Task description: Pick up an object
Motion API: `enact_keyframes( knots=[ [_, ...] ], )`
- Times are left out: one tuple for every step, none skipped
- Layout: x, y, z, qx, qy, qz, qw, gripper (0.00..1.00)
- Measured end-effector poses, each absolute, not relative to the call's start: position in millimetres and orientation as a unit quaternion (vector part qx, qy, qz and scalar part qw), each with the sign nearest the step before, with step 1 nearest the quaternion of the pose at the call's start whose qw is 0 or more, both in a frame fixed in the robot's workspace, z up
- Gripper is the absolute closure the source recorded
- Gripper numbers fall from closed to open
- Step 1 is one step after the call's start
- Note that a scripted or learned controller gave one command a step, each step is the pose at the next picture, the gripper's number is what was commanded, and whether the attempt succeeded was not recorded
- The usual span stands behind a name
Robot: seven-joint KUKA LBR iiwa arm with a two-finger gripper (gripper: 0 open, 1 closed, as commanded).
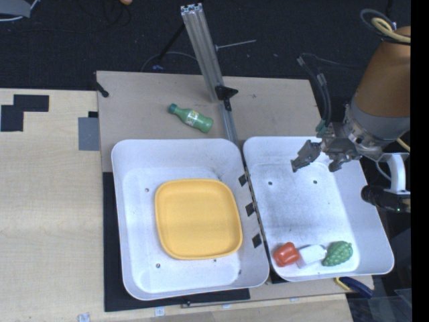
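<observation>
Two shallow white bins sit side by side on the bench, viewed from above at a slant. Left bin (127, 180): holds a single yellow square plate (198, 218) with rounded corners, lying flat near the bin's centre and taking up much of its floor. Right bin (301, 200): its floor is mostly bare white, with three small objects clustered along the near edge. Arm (383, 79): grey, with an orange band above the wrist, reaching in from the right and hanging over the far right corner of the right bin. Gripper (320, 159): positioned over the far part of the right bin, its two dark fingers spread apart with nothing between them; it is well apart from the cluster at the near edge. Metal rail (206, 52): a slim aluminium strut leaning from the top of the scene down toward the gap between the bins. Green bottle (191, 117): lies on its side on the bench beyond the left bin, outside both bins. Cluster in the right bin, left to right: a red pepper-like object (287, 253), a small white object (311, 255) touching it, and a green bumpy object (337, 253) resembling a bunch of grapes, just beside the white one.
</observation>
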State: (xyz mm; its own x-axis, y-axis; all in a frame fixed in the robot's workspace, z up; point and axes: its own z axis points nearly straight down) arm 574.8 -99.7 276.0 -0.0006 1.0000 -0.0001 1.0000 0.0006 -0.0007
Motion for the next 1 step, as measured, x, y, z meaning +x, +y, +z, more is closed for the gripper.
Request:
enact_keyframes(
  knots=[
    [578.9,-101.6,214.5,-0.707,-0.707,0.002,0.002,0.0]
  ],
)
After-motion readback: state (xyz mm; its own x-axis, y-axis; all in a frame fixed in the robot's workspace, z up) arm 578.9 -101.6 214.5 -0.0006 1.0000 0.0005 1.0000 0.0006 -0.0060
